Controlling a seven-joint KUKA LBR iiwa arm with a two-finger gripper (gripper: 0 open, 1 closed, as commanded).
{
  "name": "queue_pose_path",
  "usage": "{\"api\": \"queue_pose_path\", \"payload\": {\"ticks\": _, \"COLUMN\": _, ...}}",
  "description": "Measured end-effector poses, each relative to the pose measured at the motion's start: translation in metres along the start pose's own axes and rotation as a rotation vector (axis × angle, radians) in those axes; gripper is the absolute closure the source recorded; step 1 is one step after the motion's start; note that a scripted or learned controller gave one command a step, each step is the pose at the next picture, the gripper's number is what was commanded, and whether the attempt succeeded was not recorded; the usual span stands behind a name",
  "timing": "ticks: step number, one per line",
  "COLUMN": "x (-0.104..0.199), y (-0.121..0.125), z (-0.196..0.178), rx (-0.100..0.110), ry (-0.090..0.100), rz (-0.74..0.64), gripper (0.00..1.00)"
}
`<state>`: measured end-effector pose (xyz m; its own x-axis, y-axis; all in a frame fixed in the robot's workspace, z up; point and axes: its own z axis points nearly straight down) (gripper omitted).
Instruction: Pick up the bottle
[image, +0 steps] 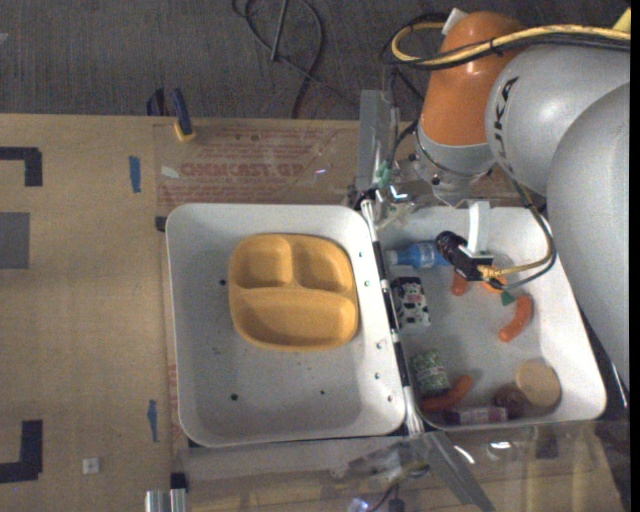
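The step in hand looked like the approach: the gripper hung over the far left corner of the right bin, close above the rim where the two bins meet, and no object could be seen in its grasp. Whether it was open or closed could not be told, since the wrist hid its working end. The bottle, a small blue one, lay on its side in the far part of the right bin, just beside that bin's left wall and a little nearer than the gripper. The next move probably called for a short shift toward the near side and then a descent over the bottle's body, with the grasp set across its width rather than along it. Room was tight on the left, where the wall and the shared rim stood close, and a black-and-white carton sat just near of the bottle. To the right the bin floor was more open, with an orange sausage-shaped piece well apart. The left bin held a yellow divided plate, clear of the work.
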<state>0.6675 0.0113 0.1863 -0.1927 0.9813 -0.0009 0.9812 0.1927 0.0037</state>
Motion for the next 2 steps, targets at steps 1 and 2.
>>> {"api": "queue_pose_path", "payload": {"ticks": 1, "x": -0.006, "y": -0.001, "z": -0.095, "rx": 0.002, "ry": -0.001, "rz": 0.400, "gripper": 1.00}}
{"api": "queue_pose_path", "payload": {"ticks": 2, "x": -0.134, "y": -0.026, "z": -0.134, "rx": 0.002, "ry": -0.002, "rz": 0.520, "gripper": 1.00}}
